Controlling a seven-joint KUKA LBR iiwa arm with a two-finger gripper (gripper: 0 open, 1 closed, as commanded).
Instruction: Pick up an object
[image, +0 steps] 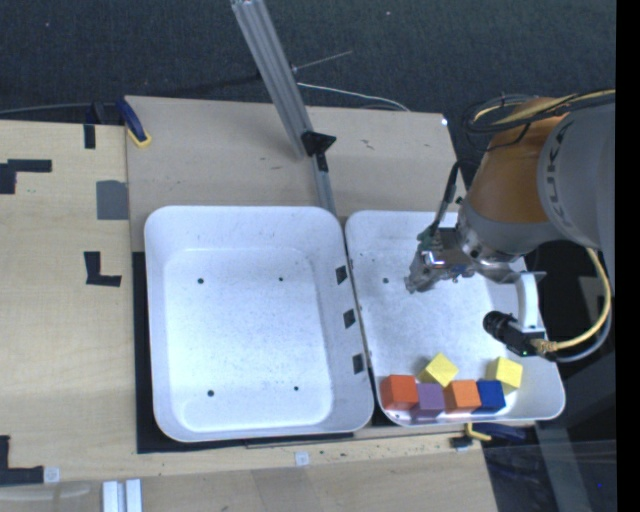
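Several small blocks lie along the near edge of the right bin (400, 320): a red-orange block (401, 390), a purple block (430, 398), an orange block (463, 395), a blue block (490, 395), and two yellow blocks (440, 369) (508, 373). My gripper (425, 272) hangs over the upper middle of the right bin, well back from the blocks. Nothing shows between its fingers.
The left bin (245, 320) sits beside the right one, sharing a middle rim with black clips. A grey metal pole (285, 90) slants in from the top. A black cable connector (505, 332) hangs by the arm over the right bin's right side.
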